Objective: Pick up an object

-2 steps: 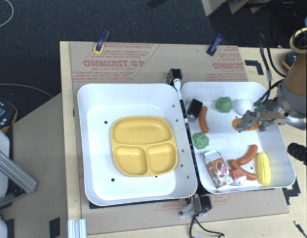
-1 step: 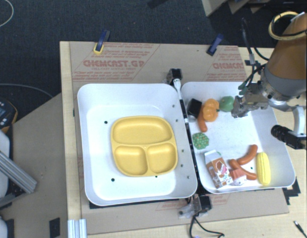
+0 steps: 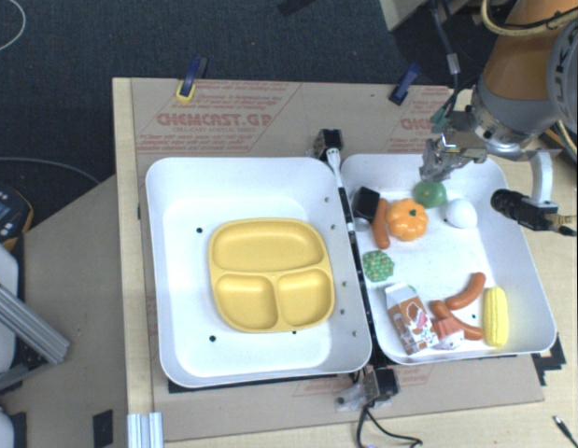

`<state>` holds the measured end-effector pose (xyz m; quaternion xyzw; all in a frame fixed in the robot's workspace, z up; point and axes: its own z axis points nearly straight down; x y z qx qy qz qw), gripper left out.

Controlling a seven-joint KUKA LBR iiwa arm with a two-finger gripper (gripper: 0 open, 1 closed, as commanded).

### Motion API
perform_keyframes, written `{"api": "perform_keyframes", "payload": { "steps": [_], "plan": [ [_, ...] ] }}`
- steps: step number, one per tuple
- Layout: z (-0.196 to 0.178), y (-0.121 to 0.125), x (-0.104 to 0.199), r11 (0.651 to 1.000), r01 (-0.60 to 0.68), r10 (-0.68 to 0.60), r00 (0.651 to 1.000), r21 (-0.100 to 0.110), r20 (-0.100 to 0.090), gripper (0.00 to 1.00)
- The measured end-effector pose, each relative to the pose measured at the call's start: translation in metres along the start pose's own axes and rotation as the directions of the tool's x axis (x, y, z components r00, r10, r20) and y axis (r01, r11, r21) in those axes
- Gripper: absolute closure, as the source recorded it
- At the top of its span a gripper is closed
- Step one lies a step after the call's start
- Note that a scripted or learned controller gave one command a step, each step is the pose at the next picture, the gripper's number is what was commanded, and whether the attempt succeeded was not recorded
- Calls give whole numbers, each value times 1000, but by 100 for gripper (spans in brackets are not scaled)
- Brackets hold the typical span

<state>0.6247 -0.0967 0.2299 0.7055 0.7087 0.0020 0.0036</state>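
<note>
Objects for picking lie scattered in the right-hand shallow white plastic bin (image 3: 522, 250). A small round green toy (image 3: 429, 193) sits near the bin's far edge, directly beneath the end effector (image 3: 441, 168), which hangs just above it on the grey arm with the orange band (image 3: 527, 54); whether the metal tips are spread or pressed together cannot be told from this angle, and nothing is visibly pinched between them. Just beside the green toy are a white egg-shaped piece (image 3: 461, 214) to its right and an orange toy pumpkin with a green stem (image 3: 407, 220) in front of it. A small black block (image 3: 366, 202) and a brown sausage-shaped toy (image 3: 380, 224) lie against the pumpkin's left side. Nearer the camera rests a green knobbly ball (image 3: 378, 266), then a small printed carton (image 3: 411, 318), a red sausage (image 3: 461, 293) and a yellow corn cob (image 3: 495, 316) near the bin's front right corner. The left white bin (image 3: 176, 194) holds a yellow three-compartment plastic tray (image 3: 270, 274). Both bins rest on a cardboard-covered tabletop (image 3: 260, 115).
</note>
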Motion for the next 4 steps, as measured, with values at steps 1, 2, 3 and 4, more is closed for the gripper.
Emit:
{"api": "perform_keyframes", "payload": {
  "steps": [1,2,3,4],
  "plan": [
    [1,12,2,1000,-4,4,1000,3,0,100],
    [-3,-4,2,1000,-6,6,1000,10,-2,100],
    [-5,0,6,1000,-4,4,1000,6,0,100],
    [15,3,-1,1000,-6,6,1000,11,-2,100]
  ]
}}
